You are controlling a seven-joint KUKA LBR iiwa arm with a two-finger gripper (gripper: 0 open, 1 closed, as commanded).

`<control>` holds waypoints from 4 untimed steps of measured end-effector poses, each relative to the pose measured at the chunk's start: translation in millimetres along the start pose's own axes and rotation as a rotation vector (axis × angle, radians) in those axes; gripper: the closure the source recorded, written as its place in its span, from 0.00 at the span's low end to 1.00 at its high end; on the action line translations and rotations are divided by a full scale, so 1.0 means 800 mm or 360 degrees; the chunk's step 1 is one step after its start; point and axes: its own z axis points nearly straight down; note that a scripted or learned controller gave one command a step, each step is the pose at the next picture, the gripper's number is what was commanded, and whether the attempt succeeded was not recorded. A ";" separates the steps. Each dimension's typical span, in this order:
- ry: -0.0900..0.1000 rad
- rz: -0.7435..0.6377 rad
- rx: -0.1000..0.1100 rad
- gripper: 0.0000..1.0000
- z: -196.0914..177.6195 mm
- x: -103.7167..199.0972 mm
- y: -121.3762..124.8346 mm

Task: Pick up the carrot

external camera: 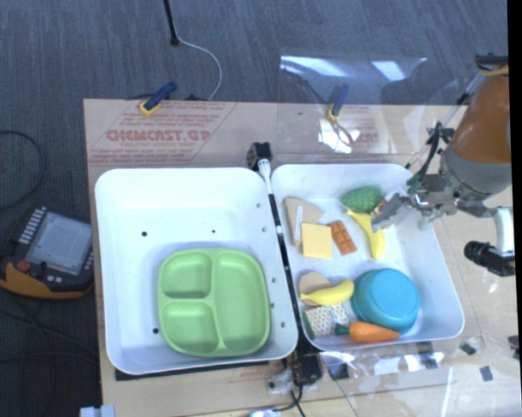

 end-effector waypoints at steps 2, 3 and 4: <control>0.0000 0.0276 0.0001 0.00 -0.084 0.131 -0.101; 0.0000 0.0197 0.0014 0.00 0.020 0.162 -0.106; -0.0006 0.0360 -0.0004 0.00 -0.018 0.085 -0.021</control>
